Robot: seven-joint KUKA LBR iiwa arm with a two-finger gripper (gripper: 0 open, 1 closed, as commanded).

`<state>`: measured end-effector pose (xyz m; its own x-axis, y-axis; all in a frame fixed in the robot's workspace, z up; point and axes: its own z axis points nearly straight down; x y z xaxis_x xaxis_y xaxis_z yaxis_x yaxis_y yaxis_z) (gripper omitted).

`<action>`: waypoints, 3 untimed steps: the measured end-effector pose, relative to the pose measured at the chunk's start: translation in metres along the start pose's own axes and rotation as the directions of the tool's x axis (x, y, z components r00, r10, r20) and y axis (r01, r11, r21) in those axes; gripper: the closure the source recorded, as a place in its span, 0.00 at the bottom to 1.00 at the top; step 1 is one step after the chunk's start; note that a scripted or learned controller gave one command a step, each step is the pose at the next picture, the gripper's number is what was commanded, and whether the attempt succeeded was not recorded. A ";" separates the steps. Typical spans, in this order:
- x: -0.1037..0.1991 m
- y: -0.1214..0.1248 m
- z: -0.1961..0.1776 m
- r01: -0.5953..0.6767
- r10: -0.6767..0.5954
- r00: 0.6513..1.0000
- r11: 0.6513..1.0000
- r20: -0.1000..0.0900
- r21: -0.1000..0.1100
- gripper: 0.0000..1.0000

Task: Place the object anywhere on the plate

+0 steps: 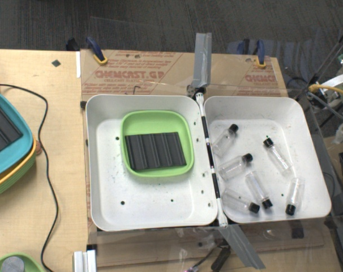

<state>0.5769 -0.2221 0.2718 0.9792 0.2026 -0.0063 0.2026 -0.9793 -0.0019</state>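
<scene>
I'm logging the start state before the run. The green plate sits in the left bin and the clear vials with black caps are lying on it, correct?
Not quite. The green plate is in the left bin, but the clear vials with black caps lie in the right bin, not on the plate. The camera view shows the plate carrying only a dark ridged insert.

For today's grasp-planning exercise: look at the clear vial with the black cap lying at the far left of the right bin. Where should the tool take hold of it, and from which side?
Probably grip the vial across the middle of its clear body, coming straight down from above. It lies flat and slanted, black cap toward the bin's far wall, with bare floor either side for the fingers. Close across its narrow width, not end to end.
</scene>
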 end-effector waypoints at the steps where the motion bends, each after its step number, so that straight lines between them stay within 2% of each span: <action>1: -0.012 -0.003 0.002 0.009 -0.009 1.000 1.000 0.000 0.000 0.00; 2: -0.030 -0.006 -0.005 -0.005 0.005 1.000 1.000 -0.001 0.001 0.00; 3: -0.035 -0.013 0.013 0.000 0.000 1.000 1.000 -0.001 0.001 0.00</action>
<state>0.5402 -0.2168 0.2585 0.9792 0.2028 -0.0057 0.2028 -0.9792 -0.0027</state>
